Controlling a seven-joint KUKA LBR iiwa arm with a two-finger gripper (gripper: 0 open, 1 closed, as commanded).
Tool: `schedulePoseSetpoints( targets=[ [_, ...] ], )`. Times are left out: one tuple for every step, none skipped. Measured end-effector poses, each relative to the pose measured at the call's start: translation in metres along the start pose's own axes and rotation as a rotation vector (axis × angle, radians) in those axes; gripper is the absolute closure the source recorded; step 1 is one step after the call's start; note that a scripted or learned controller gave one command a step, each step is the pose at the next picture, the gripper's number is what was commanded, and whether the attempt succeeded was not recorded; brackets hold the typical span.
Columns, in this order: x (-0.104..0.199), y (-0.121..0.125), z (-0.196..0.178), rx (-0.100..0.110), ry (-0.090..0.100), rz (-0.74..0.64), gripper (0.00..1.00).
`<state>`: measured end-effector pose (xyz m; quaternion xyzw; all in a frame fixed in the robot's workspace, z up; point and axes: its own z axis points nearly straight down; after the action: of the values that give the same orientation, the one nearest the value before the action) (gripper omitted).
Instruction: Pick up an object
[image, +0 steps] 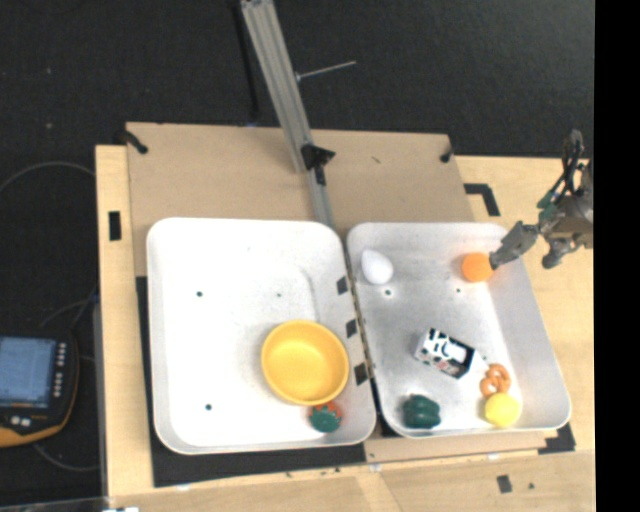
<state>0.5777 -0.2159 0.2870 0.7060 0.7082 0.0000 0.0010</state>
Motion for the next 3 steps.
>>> schedulePoseSetpoints(
  targets=[
    [0.0, 0.0, 0.0, 0.0, 0.0, 0.0, 0.0],
    [-0.004, -0.001, 0.042, 0.004, 0.0, 0.003, 0.0],
    [-0.007, 0.003, 0.086, 0.005, 0.0, 0.005, 0.0]
  ],
)
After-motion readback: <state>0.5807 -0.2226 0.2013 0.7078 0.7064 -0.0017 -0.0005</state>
